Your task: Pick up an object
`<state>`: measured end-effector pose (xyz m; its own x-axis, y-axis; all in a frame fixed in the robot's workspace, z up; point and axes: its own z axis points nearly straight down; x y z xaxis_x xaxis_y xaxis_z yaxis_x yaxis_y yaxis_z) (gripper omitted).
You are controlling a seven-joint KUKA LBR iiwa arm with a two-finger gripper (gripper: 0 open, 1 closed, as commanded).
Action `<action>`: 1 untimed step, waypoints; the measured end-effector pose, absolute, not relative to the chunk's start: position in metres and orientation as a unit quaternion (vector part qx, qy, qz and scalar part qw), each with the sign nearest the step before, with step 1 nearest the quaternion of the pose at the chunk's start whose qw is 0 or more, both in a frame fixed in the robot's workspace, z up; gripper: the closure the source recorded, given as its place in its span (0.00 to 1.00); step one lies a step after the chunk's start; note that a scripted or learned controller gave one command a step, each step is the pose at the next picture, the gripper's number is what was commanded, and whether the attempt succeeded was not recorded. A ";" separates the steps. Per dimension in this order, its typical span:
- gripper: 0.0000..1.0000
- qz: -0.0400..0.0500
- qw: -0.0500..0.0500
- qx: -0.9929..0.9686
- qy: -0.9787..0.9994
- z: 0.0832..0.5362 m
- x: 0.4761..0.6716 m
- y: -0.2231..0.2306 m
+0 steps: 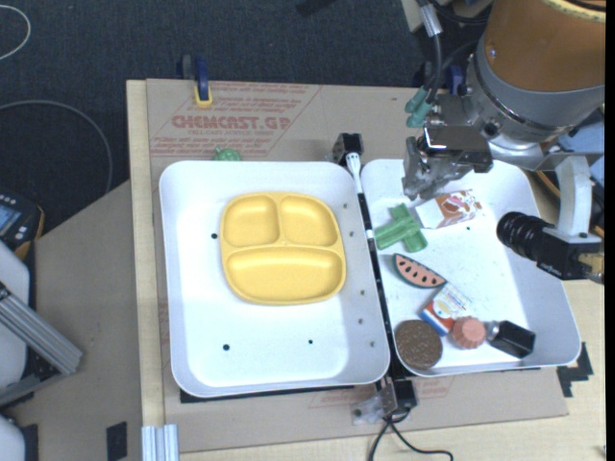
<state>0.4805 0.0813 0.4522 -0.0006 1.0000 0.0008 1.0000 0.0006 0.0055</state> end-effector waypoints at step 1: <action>1.00 0.005 0.003 0.706 0.708 0.540 0.480 0.117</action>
<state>0.4795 0.1167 0.5399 -0.0038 1.0000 0.0028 0.9999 0.0038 0.0100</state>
